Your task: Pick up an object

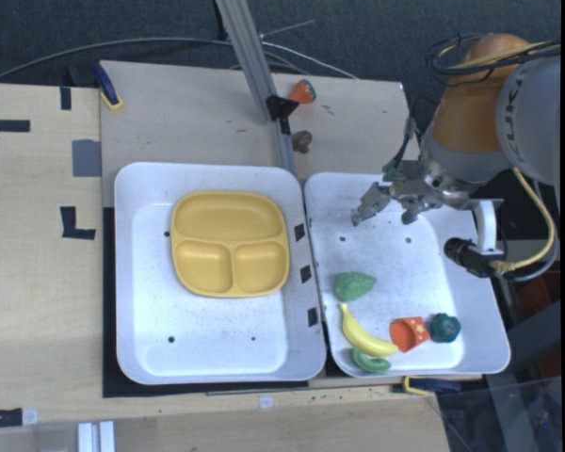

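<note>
My gripper (388, 211) hangs over the back part of the right bin (471, 295), open, with nothing between its fingers. Toward the front of that bin lie a green leafy toy (355, 285), a yellow banana (363, 335), a small green piece (370, 363) beneath the banana, an orange-red toy (408, 332) and a dark teal round toy (443, 327). All of these sit well in front of the gripper, none touching it.
The left bin (141, 328) holds a yellow divided plate (231, 242). A grey pole (250, 45) slants up behind the bins, with a small orange object (303, 90) and a brown one (301, 141) on the bench near it.
</note>
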